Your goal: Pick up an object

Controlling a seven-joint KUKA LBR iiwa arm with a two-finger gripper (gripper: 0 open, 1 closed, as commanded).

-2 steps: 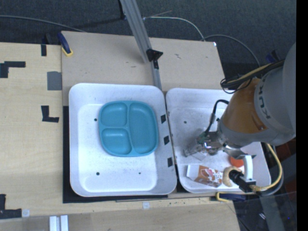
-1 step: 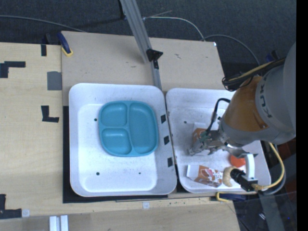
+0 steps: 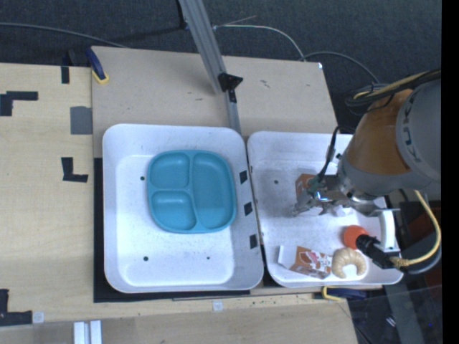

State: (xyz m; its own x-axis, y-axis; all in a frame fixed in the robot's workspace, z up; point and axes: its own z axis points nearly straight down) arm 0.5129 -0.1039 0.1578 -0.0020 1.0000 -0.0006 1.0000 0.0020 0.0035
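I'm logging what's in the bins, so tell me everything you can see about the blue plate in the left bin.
The blue plate is a light turquoise divided tray with rounded corners, looking like smooth plastic. Raised ridges split it into three compartments: two toward the bin's far side and one along the near side. It lies flat, right side up, slightly rotated, in the middle of the left bin, resting on the bin's floor. Nothing lies in it or touches it otherwise.

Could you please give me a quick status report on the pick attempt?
Gripper low in right bin, beside brown packet. Croissant and wrapper untouched at front. Nothing seen held.
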